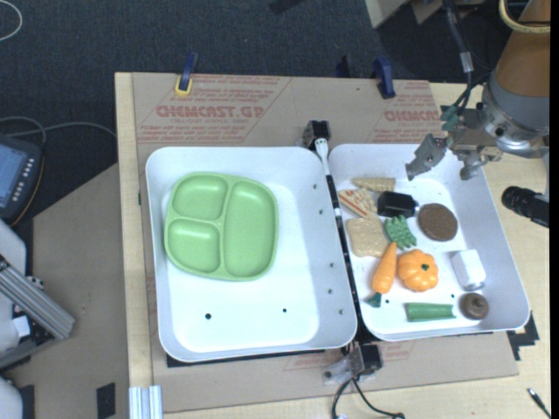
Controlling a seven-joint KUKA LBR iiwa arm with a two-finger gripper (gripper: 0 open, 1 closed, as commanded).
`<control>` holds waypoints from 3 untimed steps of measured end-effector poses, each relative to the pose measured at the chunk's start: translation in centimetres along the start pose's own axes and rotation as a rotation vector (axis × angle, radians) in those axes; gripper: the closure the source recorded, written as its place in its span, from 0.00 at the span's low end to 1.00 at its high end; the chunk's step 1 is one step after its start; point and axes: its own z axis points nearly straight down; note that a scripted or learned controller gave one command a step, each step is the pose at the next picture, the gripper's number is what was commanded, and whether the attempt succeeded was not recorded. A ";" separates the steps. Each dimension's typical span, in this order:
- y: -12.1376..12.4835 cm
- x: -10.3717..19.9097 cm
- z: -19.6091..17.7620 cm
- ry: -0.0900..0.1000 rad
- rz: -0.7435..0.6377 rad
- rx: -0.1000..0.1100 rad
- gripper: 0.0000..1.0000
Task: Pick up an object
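We log, right bin, all lying loose: carrot (383,271), orange, tilted, tip toward btm; small orange pumpkin (418,270) just beside it; green veg (401,232) above; flat brown disc (438,222); black block (396,204); tan cracker (374,184); striped piece (355,202); beige slab (364,236); white cylinder (469,269); dark brown round item (474,305); green pod (429,312), near front wall.

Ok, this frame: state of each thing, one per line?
gripper: open, above the right bin's far end, holding nothing
green plate: flat in the left bin, compartments bare
carrot: lying in the right bin, beside the orange pepper
orange pepper: upright, untouched
brown disc: lying flat
white cylinder: on its side
green strip: lying flat near the front rim
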 end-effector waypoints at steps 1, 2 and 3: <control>0.2 0.0 -0.6 -0.001 -0.002 -0.011 0.00; 0.9 -0.5 4.2 -0.001 -0.001 -0.007 0.00; 0.0 -0.1 10.0 0.000 -0.002 -0.004 0.00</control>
